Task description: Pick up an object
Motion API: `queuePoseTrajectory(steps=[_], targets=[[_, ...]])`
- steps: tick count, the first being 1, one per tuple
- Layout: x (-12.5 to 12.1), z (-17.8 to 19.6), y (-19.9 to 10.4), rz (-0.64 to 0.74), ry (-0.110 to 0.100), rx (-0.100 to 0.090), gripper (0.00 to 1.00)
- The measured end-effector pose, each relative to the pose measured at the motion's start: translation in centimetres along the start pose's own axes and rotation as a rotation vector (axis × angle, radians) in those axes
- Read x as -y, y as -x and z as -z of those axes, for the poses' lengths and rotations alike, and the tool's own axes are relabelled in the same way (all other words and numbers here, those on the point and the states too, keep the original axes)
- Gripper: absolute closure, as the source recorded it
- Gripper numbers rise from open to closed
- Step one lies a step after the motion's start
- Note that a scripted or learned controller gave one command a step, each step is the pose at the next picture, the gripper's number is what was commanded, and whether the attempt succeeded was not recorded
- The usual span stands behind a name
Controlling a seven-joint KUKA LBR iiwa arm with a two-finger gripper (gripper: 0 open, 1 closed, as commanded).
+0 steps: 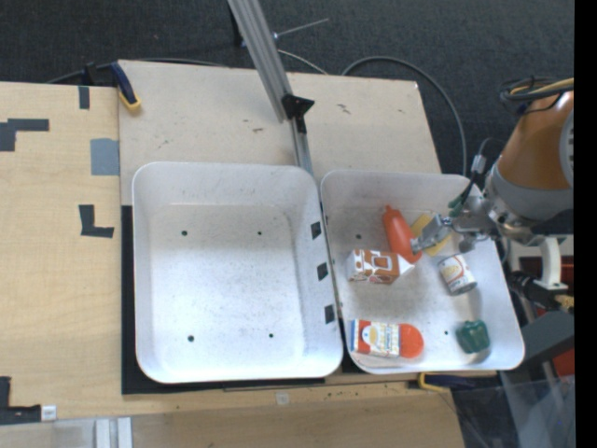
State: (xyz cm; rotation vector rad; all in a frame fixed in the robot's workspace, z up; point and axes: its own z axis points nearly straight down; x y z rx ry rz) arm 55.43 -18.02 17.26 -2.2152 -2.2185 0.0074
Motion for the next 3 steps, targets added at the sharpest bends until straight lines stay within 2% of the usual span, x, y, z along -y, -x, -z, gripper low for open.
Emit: queuePoseTrajectory(steps=[1,2,3], targets=[[-0.5,-4.5,0.0,0.0,0.003,0.001,0.0],[-0.8,-6.3,0.0,0.001,0.017,0.005,0.0],[-0.5,-5.8,-0.1,0.0,0.006,0.001,1.0]])
